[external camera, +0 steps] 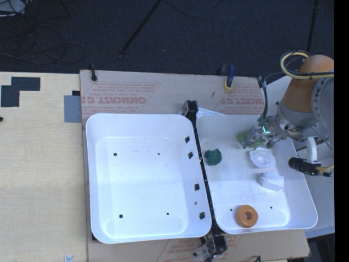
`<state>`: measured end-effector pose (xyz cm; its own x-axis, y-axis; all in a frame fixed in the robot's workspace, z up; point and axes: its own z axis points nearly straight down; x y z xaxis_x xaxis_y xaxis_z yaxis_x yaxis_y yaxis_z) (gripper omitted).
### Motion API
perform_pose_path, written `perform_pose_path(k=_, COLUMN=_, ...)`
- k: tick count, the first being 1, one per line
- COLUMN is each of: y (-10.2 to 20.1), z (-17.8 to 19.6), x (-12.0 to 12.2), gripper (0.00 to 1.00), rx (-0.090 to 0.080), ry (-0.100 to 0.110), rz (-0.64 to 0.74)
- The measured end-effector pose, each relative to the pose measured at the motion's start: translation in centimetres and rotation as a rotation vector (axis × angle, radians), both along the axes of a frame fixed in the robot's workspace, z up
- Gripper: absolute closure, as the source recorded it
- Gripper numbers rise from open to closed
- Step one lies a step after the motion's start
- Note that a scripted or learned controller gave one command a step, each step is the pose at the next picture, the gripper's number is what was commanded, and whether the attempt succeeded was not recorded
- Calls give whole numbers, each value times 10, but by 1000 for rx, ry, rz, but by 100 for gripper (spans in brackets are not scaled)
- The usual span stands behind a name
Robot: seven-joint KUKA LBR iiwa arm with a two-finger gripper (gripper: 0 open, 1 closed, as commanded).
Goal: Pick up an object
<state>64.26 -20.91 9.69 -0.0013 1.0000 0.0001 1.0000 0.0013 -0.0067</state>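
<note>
We see the gripper (255,138) over the right bin (305,201). We cannot tell if its jaws hold anything. A white cup (261,159) sits just below them.

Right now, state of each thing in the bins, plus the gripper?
Gripper: low over the right bin's far side, at a light green object; fingers unreadable.
Light green object: at the gripper, grasp unclear.
Dark green object: lying loose near the divider.
White objects: two, lying loose.
Orange ring: lying flat, near front.
</note>
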Motion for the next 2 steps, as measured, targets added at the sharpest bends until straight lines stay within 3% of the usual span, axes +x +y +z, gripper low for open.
perform_pose_path(k=1, y=-1, z=10, x=-1, gripper=100, rx=1, ry=8, rz=0)
perform_pose_path(k=2, y=-1, z=9, x=-2, gripper=0, rx=0, ry=9, rz=0)
